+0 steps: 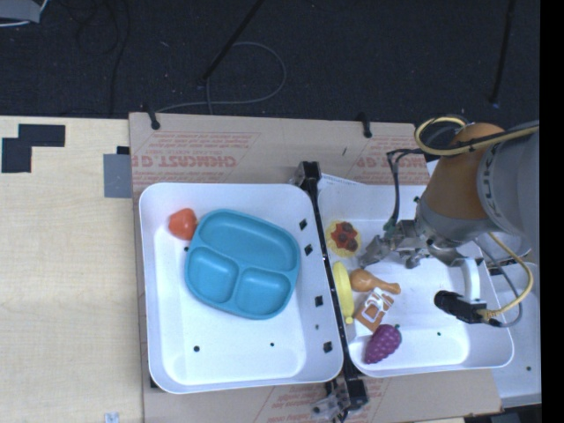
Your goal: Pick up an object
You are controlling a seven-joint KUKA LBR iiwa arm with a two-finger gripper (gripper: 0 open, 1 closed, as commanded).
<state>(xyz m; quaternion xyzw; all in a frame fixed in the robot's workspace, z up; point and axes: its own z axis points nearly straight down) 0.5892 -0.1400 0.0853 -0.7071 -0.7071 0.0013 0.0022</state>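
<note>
- My hand (388,247) hovers low in the right white bin (493,355), whether clenched or released I cannot tell.
- Nearest target: the orange plastic drumstick (372,282), just beside it.
- I judge this the approach; next, descend squarely over it.

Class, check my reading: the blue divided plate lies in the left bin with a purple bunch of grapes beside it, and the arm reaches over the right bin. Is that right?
One detail is wrong. The camera view shows an orange-red tomato-like toy beside the blue divided plate in the left bin. The purple grapes lie in the right bin, where the arm reaches.
</note>
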